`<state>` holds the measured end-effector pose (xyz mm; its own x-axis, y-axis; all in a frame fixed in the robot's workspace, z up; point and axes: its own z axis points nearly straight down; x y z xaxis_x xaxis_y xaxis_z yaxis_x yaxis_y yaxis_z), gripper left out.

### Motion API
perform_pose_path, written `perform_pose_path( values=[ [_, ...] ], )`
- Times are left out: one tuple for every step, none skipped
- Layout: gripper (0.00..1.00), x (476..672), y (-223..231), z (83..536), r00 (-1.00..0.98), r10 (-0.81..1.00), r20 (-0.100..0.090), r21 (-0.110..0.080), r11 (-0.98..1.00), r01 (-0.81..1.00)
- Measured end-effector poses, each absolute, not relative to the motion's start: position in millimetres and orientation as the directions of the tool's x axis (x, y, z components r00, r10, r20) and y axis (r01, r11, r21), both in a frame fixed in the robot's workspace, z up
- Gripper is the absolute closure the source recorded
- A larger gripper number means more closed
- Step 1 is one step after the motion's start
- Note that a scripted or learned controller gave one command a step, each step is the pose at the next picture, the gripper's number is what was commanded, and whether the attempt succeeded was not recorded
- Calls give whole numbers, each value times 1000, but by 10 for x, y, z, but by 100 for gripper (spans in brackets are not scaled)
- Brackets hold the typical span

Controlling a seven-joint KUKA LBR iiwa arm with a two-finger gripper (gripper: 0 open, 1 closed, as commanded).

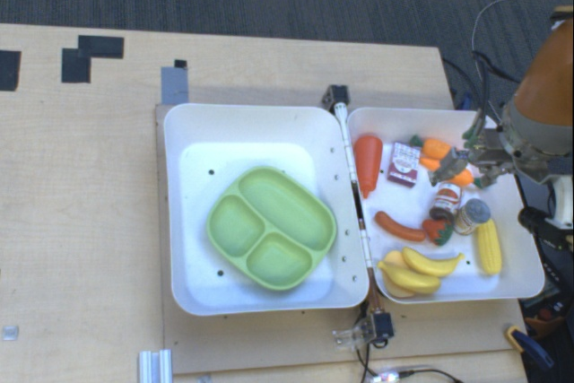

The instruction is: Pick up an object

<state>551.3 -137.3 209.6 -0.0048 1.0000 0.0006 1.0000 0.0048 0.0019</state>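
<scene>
The right bin (529, 282) holds several toy foods. An orange carrot (367, 161) lies by the divider, with a small red and white box (404, 164) to its right. Orange pieces (434, 150) sit at the back. A dark bottle (444, 200) and a grey-lidded jar (473, 213) stand mid-bin. A red sausage (402, 228), yellow bananas (417, 269) and a corn cob (489, 247) lie toward the front. My gripper (460, 154) hangs over the orange pieces near the bottle, its fingers apart and nothing between them.
The left bin (179, 220) carries a green divided plate (272, 227). A raised rail (352, 184) separates the two bins. Cables and clamps sit at the bench's front edge (372, 332). The arm's orange band (549, 85) is above the right bin's far right side.
</scene>
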Motion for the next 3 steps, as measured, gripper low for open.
perform_pose_path(
  values=[
    [0, 5079, -1239, 1167, -3, 1000, 0, 4, 3, 1000],
    [100, 5096, -1233, 1275, -6, 1000, 0, 9, 6, 1000],
    [0, 5095, -1232, 1273, -5, 1000, 0, 8, 5, 1000]
  ],
)
